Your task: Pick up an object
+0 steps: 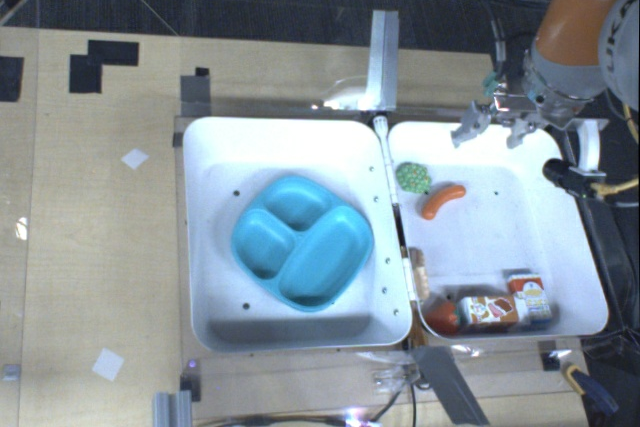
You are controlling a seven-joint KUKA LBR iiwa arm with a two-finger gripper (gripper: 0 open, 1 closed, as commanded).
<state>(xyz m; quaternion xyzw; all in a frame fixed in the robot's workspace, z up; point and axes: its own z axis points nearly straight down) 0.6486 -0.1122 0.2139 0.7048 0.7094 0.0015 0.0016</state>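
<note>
- Gripper [494,128]: upper right of frame, over the right bin's [570,245] far edge; fingers spread, nothing between them
- Orange sausage [442,199]: right bin, upper left, beside green ball [412,177]
- Blue divided tray [302,241]: left bin [215,215]

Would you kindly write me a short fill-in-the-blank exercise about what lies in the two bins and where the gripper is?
1. The blue divided tray lies in the ____ bin of the camera view.
2. The orange sausage-shaped toy lies just right of a ____ knobbly toy.
3. The gripper hovers over the right bin's ____ edge.
4. The tray has ____ compartments.

Missing words: left; green; far; three
</note>
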